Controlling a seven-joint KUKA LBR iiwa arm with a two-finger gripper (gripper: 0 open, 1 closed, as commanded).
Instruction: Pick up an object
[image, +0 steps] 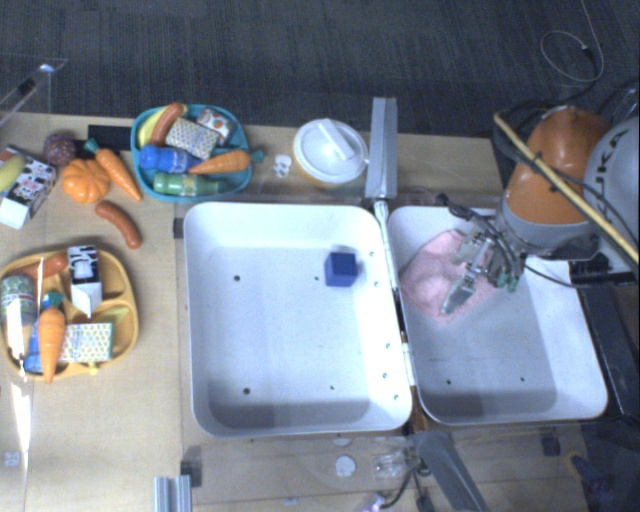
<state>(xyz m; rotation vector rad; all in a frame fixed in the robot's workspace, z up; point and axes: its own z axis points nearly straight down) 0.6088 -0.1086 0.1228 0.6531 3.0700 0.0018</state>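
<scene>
A soft pink object (430, 272) lies in the right bin (560, 390), near its left wall. My gripper (464, 280) is over the pink object's right side, reaching in from the right under the orange-banded wrist. It is open, and its fingers straddle the pink edge with nothing visibly clamped between them. A small blue cube (342, 268) sits in the left bin (260, 380), toward its upper right.
A divider wall (392, 290) separates the two bins. A white lidded bowl (329, 150) and a blue tray of toy food (192, 152) stand behind the left bin. A yellow plate of toy food (122, 300) and loose toy vegetables (100, 180) lie at left.
</scene>
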